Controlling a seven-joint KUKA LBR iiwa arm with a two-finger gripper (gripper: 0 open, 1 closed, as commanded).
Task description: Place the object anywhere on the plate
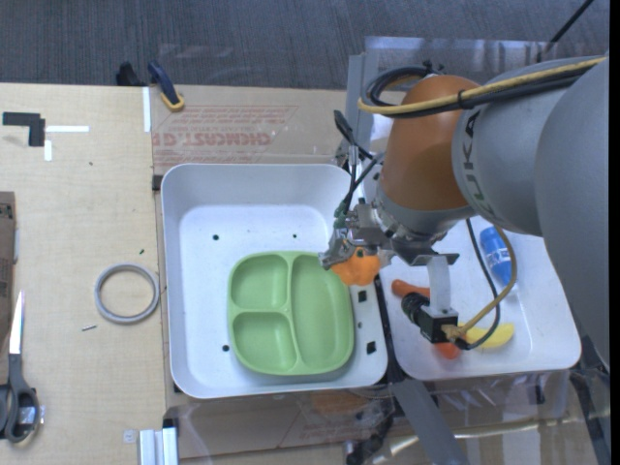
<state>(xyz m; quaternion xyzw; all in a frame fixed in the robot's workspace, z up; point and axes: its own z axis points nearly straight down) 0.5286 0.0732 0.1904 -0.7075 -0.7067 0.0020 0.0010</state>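
Tool holds orange object over plate rim.

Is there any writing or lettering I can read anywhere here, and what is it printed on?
"KUKA": partly visible grey letters on the arm, running vertically beside the orange band.
Red print on the cardboard sheet behind the left bin: upside down and too blurred to read with confidence.
Blue bottle in the right bin: any label is too small to read.
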